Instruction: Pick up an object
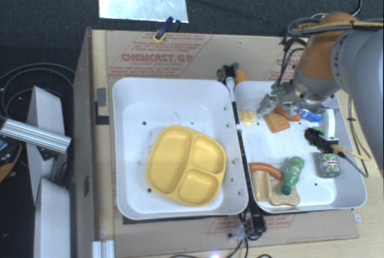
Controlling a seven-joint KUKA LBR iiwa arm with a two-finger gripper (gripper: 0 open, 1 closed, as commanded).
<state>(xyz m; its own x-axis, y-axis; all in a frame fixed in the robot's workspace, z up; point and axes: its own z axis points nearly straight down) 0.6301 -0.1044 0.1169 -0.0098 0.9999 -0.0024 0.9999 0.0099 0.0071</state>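
My gripper (268, 105) hangs low over the back left part of the right bin (348, 191). It is just above and left of an orange wedge (278, 123) on the bin floor. A small pale yellow piece (247, 116) lies to the gripper's left, by the wall between the bins. Behind the wedge, a blue item (310, 114) and a white tube (329, 122) sit under the wrist. I see nothing lifted in the gripper.
Near the right bin's front lie a green bottle (292, 174), a red sausage (265, 169), a slice of toast (277, 192) and a green can (328, 165). The left bin (129, 131) holds a yellow divided plate (186, 165). A small orange object (240, 77) sits at the bins' back rim.
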